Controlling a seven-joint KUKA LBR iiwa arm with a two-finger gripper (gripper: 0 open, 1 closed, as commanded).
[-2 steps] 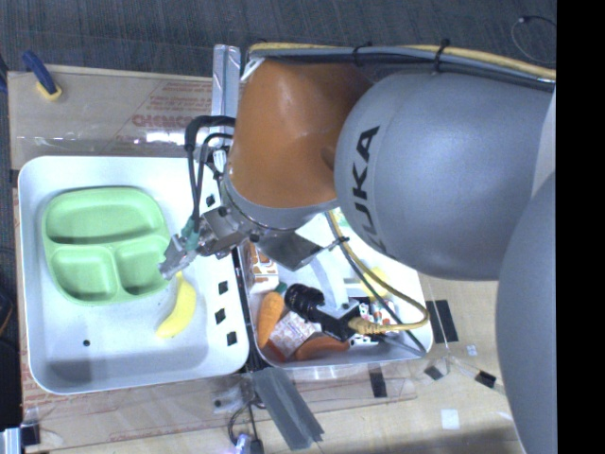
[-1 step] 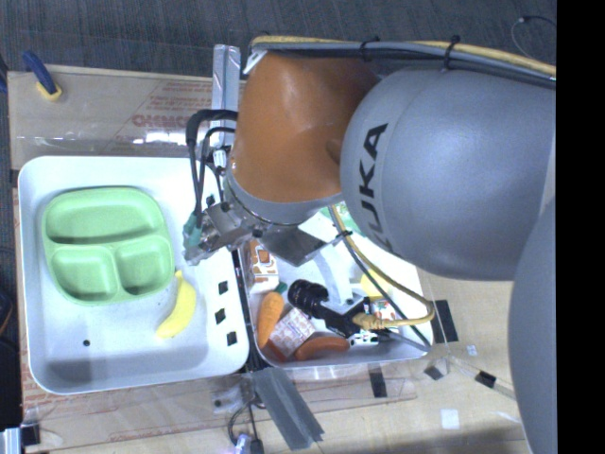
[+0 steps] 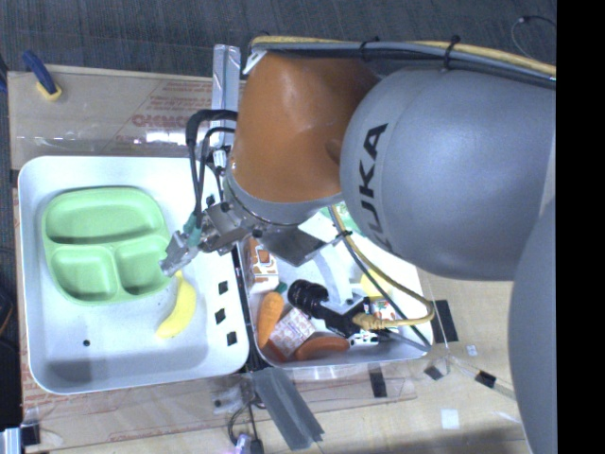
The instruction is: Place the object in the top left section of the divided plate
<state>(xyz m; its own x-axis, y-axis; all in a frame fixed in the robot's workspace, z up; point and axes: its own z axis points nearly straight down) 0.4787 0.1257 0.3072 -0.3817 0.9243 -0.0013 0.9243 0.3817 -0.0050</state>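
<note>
A green divided plate (image 3: 97, 240) lies in the left white bin (image 3: 57, 367), with one long section at the top and two smaller ones below. A yellow banana (image 3: 178, 312) rests on the bin floor just right of and below the plate. My gripper (image 3: 180, 253) hangs over the plate's right edge, just above the banana's upper end. I see nothing between the fingers, and their spacing is unclear.
The right bin (image 3: 416, 348) holds an orange carrot (image 3: 268, 314), a small packet (image 3: 262, 265), a reddish sausage-like item (image 3: 317, 346) and other bits, largely hidden by the arm (image 3: 397, 159). A blue-and-yellow tool (image 3: 41, 74) lies on the bench at the top left.
</note>
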